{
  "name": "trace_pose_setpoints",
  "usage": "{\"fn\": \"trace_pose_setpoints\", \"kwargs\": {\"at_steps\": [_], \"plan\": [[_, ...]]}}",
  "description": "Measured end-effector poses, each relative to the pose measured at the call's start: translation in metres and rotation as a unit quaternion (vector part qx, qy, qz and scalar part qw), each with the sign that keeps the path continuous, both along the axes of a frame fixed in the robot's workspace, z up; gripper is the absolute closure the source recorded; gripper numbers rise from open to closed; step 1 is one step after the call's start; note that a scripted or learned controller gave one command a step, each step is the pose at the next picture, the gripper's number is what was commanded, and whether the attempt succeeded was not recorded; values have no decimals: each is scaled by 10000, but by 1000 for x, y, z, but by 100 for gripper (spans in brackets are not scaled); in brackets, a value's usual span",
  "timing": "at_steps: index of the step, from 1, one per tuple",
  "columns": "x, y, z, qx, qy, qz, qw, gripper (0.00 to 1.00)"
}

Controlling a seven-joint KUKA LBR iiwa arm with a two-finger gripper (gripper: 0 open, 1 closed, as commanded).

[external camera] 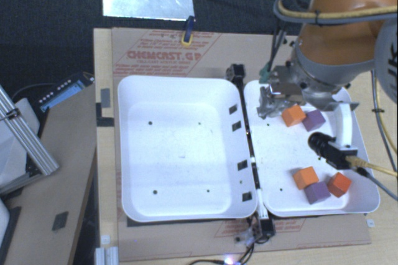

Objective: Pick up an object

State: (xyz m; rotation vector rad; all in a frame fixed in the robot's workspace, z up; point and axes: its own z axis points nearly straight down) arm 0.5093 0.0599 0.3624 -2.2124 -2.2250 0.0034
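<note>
One end effector [268,103] — beside orange block [293,115], right bin [280,204].

Five blocks [305,177] lie in the right bin [280,152].

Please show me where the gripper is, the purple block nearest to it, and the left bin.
gripper [267,105]: camera view, between its fingertips.
purple block [314,119]: camera view, top face.
left bin [180,84]: camera view, far rim.

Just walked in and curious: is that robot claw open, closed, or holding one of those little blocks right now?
Gripper: cannot be told. It hangs low over the right bin, beside an orange block; no block is seen in it.
</note>
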Motion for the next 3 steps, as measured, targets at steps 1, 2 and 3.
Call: {"fn": "trace_pose_setpoints", "kwargs": {"at_steps": [1,2,3], "plan": [[-12,62,182,31,-122,25,9999,100],[38,28,172,-10,-36,-37,10000,100],[87,16,172,-10,-38,-31,10000,100]]}}
